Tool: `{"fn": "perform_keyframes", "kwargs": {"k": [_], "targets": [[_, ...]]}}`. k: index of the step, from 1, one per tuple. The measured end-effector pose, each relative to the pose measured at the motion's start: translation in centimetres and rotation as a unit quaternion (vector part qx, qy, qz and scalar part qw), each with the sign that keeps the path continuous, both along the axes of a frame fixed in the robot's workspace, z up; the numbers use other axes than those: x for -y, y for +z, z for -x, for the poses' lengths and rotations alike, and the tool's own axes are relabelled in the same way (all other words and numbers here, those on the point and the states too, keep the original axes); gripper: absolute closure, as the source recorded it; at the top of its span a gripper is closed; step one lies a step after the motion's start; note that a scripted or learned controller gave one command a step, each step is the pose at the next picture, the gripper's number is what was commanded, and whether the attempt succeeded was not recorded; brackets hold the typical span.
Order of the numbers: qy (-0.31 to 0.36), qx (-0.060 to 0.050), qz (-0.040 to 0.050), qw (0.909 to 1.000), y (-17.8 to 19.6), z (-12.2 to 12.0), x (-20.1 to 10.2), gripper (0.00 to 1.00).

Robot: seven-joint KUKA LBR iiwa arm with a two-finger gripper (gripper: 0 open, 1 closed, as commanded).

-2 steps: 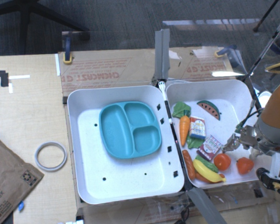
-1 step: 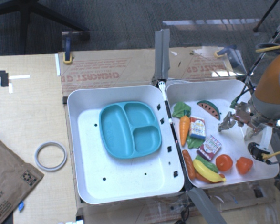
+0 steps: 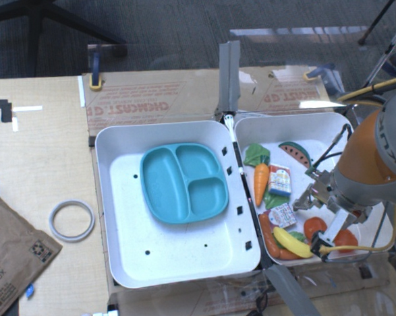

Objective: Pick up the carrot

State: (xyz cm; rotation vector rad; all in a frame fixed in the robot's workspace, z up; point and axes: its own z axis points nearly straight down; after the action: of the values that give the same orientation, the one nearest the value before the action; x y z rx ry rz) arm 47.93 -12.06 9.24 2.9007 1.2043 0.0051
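Orange carrot [image 3: 260, 182] lies in the right bin [image 3: 331, 122], green top pointing away toward the far wall, tip pointing to the near wall. Using the carrot as landmark: green leafy piece [image 3: 254, 155] touches its top end; small carton with a red and white label [image 3: 279, 180] sits just to its right, touching or nearly so; watermelon slice [image 3: 296, 154] further right and toward the far wall. Nearer the camera than the carrot: small white packet [image 3: 282, 215], yellow banana [image 3: 291, 241], a red-orange piece [image 3: 268, 239] along the bin's left wall under the banana, red tomato-like item [image 3: 314, 227] to the right of the banana.

Arm [image 3: 374, 162], grey with the orange band, comes in from the right and hangs over the right bin, well to the right of the carrot. Hand [image 3: 321, 203] is low over the clutter, right of the carrot and the carton, close to the white packet and the red item. Fingers point down-left, but cables and the wrist body clutter them; cannot tell if they are apart or together. Nothing seen between them. Carrot is apart from the hand.

Left of the carrot, past the divider wall: left bin [image 3: 114, 214] holding a blue three-compartment plate [image 3: 185, 182]. Further left on the wooden counter [image 3: 29, 159]: a tape ring [image 3: 72, 219] and a brown cardboard box [image 3: 12, 255].
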Motion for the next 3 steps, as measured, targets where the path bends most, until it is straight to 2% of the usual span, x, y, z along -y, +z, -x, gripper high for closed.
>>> {"fn": "perform_keyframes", "kwargs": {"k": [1, 2, 3], "targets": [[-0.037, -0.004, 0.0008, 0.9993, 9.8, -7.2, -5.1, 0.0], [0.066, -0.004, 0.0, 0.9978, 3.5, -1.3, -0.4, 0.0], [-0.212, -0.004, 0.0004, 0.9773, -0.2, -3.8, -2.6, 0.0]]}}
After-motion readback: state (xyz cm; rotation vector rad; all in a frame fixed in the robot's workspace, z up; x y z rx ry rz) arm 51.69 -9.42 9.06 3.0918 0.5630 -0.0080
